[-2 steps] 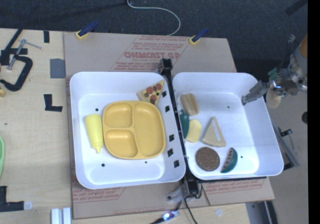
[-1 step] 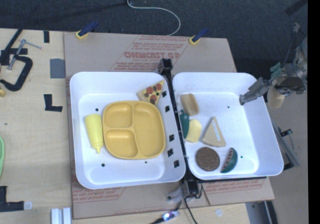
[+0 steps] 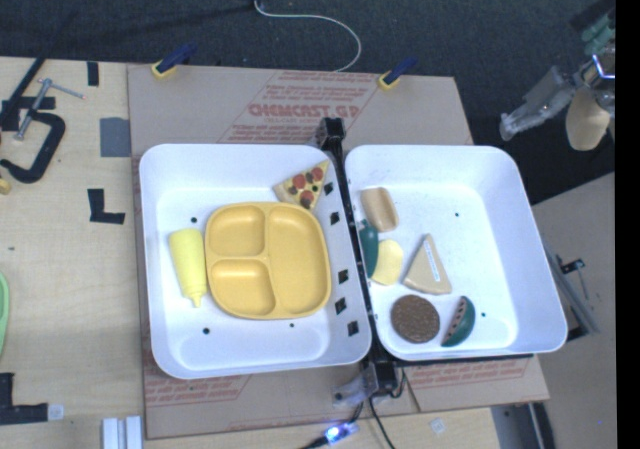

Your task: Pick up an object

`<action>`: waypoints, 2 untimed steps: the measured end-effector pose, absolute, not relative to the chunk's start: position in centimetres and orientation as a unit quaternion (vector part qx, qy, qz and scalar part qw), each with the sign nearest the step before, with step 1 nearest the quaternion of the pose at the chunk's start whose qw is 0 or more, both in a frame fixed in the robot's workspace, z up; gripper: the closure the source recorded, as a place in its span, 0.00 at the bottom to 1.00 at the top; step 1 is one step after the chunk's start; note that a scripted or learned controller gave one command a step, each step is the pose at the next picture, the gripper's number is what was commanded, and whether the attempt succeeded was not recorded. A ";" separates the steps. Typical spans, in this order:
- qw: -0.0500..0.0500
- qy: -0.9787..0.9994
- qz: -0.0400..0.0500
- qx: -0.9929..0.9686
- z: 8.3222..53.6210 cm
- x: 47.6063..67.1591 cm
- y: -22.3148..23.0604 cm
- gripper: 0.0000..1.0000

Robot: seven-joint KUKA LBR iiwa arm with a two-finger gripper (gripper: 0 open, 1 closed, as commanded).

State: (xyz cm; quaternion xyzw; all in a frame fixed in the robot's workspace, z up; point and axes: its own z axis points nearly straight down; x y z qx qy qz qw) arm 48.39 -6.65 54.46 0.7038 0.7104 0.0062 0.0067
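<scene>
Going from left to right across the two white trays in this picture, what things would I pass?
Yellow bottle → yellow divided plate → pizza slice → brown round cookie → dark green wedge.

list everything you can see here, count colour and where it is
white bins: 2, white, side by side on the cardboard sheet
divided plate: 1, yellow, left bin centre
yellow bottle: 1, left of the plate
pizza slice: 1, left bin, back right
bread piece: 1, tan, right bin, back left
sandwich wedge: 1, beige, right bin centre
round cookie: 1, brown, right bin front
watermelon slice: 1, dark green, right of the cookie
clamp: 1, black, bench far left
gripper: 1, grey, upper right, off the bins
</scene>
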 end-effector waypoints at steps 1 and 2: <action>0.000 0.708 -0.001 0.706 54.5 48.4 -6.9 1.00; -0.005 0.707 -0.004 0.707 44.5 48.3 -8.0 1.00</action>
